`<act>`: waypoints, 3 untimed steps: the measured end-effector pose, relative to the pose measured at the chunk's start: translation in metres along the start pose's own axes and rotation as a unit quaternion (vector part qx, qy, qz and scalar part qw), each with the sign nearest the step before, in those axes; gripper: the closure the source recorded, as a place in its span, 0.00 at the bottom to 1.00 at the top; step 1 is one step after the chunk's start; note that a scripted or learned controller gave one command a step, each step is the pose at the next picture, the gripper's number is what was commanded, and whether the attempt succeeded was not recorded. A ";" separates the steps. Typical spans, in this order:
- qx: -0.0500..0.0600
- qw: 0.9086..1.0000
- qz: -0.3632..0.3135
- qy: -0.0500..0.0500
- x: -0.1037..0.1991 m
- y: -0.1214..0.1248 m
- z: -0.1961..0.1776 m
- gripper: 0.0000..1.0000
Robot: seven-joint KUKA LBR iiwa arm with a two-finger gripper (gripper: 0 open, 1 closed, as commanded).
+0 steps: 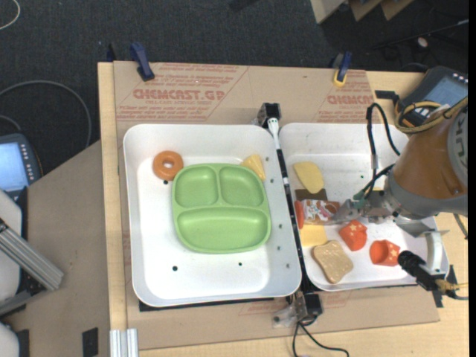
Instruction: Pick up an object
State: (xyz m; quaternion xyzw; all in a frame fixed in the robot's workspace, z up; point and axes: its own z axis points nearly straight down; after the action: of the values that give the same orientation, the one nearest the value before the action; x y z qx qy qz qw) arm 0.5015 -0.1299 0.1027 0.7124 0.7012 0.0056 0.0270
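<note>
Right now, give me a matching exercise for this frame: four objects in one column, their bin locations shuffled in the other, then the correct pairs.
Objects:
1. donut
2. green divided plate
3. bread slice
4. yellow chip

Places:
A. right bin, near front edge
B. left bin, centre
C. right bin, toward the back
D. left bin, back left of the plate

Pairs: 1-D, 2-B, 3-A, 4-C

You see a red tomato-like piece (354, 236) lying in the right bin (335, 136), lower right of the frame. A second red piece (384, 252) sits just beside it.
</note>
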 end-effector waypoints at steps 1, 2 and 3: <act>0.008 1.000 -0.003 0.007 -0.004 -0.014 0.005 0.00; 0.021 1.000 -0.007 0.014 0.005 -0.022 0.006 1.00; 0.021 1.000 -0.006 0.013 -0.059 -0.018 -0.062 1.00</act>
State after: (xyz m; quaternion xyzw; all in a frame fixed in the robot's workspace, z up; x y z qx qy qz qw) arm 0.4794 -0.1869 0.1656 0.7084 0.7059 0.0001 0.0035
